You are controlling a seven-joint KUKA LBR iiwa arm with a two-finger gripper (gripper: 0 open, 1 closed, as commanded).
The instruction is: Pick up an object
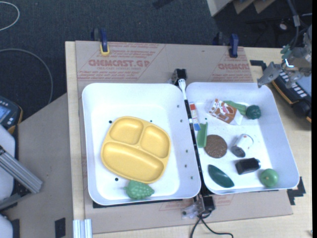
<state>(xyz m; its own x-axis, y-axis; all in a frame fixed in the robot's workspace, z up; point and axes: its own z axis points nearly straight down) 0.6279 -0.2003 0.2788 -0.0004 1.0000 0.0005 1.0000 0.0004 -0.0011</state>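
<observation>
Hand (292,58) beyond right bin (282,128), grip state indiscernible; for pickup: centre over apple (269,177), descend straight, close squarely.

Item: your gripper (275,72), at the upper right of the bench. Angular grey metal parts, pale and dull, with a small teal-green patch on the body above them. You see thin dark cables (295,20) running up from it. Screws and markings are too blurred to read
</observation>
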